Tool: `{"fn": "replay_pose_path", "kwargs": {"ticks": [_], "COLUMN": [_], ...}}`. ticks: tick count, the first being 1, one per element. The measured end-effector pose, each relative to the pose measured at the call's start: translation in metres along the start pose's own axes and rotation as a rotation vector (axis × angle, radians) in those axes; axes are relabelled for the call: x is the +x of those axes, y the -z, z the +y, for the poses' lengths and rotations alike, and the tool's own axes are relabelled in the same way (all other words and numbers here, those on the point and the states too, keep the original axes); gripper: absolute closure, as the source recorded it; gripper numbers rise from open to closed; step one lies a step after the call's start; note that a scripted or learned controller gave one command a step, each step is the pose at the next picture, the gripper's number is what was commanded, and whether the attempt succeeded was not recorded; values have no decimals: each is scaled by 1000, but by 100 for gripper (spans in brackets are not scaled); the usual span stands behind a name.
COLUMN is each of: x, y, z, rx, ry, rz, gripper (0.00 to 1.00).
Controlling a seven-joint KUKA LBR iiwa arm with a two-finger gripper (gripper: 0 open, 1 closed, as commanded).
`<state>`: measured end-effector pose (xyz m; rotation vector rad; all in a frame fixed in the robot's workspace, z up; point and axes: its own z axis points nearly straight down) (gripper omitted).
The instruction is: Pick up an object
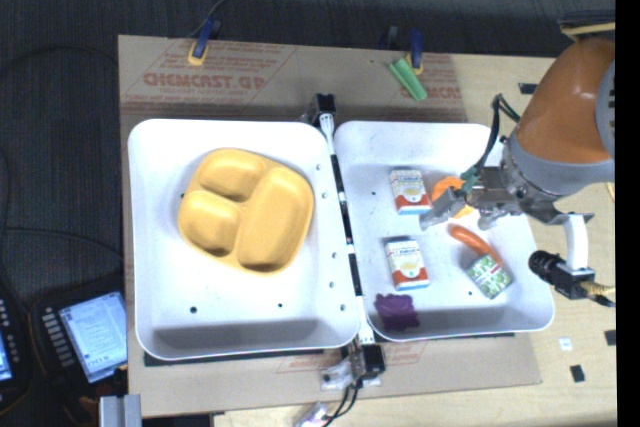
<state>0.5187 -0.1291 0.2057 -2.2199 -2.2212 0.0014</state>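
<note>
Claw [447, 206] hovers in the right bin [520, 320], fingers spread open, gripping nothing. Nearest target looks like the orange piece [445, 186] just under it, beside the upper carton [408, 190]. Suggest centring the fingers over it before descending, clear of the carton. It's small, bright orange, partly hidden by the claw.

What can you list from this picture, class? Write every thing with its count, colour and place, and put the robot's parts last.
Bins: two, white, side by side on the bench.
Moulded tray: one, yellow, left bin.
Small cartons: two, white and orange, right bin.
Purple lump: one, right bin's near edge.
Green packet: one, right bin, near corner.
Orange pieces: two, beside the jaws.
Clamps: blue and green, far board edge.
Arm: one, grey and orange, right side.
Gripper: one, over the right bin.
</note>
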Motion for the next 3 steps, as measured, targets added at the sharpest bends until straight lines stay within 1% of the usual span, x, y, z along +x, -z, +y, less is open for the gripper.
{"fn": "replay_pose_path", "kwargs": {"ticks": [1, 2, 3], "x": [27, 26, 76], "y": [-114, -104, -21], "z": [-2, -2, 63], "rx": [-3, -5, -3], "ry": [0, -1, 1], "rz": [0, -2, -1], "gripper": [0, 100, 100]}}
